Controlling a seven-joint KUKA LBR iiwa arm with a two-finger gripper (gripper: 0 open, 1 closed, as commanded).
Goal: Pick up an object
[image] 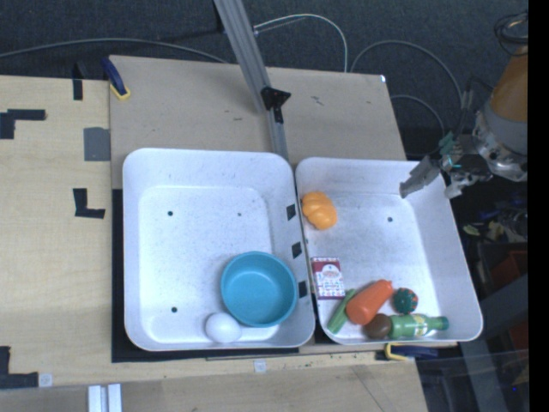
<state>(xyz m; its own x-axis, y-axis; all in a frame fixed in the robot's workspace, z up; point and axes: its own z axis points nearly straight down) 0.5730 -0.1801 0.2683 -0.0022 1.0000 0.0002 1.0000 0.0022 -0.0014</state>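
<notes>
We see the grey two-finger gripper [422, 178] hovering at the right white bin's [446, 256] upper right rim. The round orange plastic fruit [319, 210] lies nearest, left and slightly below the jaws; whether they're released, we can't tell.

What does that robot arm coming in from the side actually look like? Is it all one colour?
Not one colour. The arm is mostly grey metal, with an orange band above the wrist. At its end sits a gripper with grey fingers, a dark body and small teal-green parts near its base. Thin loops of cable show by the arm's upper part.
</notes>
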